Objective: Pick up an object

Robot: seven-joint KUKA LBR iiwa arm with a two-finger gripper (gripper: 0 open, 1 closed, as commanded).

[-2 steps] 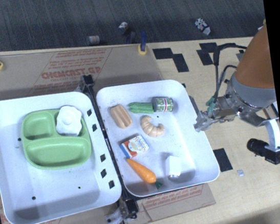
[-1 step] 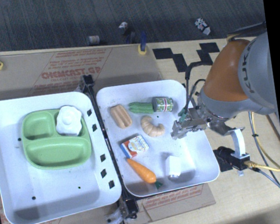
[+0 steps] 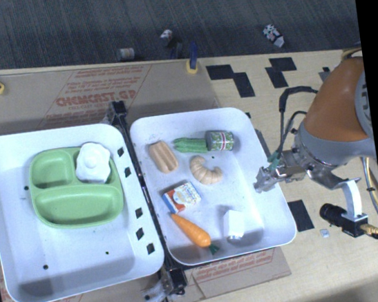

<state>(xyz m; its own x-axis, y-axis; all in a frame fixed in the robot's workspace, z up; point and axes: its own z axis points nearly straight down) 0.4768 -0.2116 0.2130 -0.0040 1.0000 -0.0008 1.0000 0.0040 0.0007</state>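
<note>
I see the hand [image 3: 268, 176] at the right rim of the right bin [image 3: 240, 115]. I cannot tell if the hand is open or shut from up here. I see nothing held in it. The arm [image 3: 337, 115] comes in from the right, over the counter [image 3: 310, 269].

All the small things I could pick lie in the right bin. A bun [image 3: 162, 156] is near the top left. Just beside it on the right lies a green pickle [image 3: 188, 145], and its end touches a jar [image 3: 220, 140] that lies on its side. Below them is a croissant [image 3: 207, 170]. A small carton [image 3: 182, 196] sits left of the middle. A carrot [image 3: 190, 230] lies below the carton, slanting down to the right. A white cup [image 3: 234, 224] is near the bottom right, and it is the thing nearest the hand, but they are apart.

The left bin [image 3: 72, 264] holds a green tray [image 3: 78, 205]. A white lump [image 3: 93, 162] sits in the tray's top right part.
</note>
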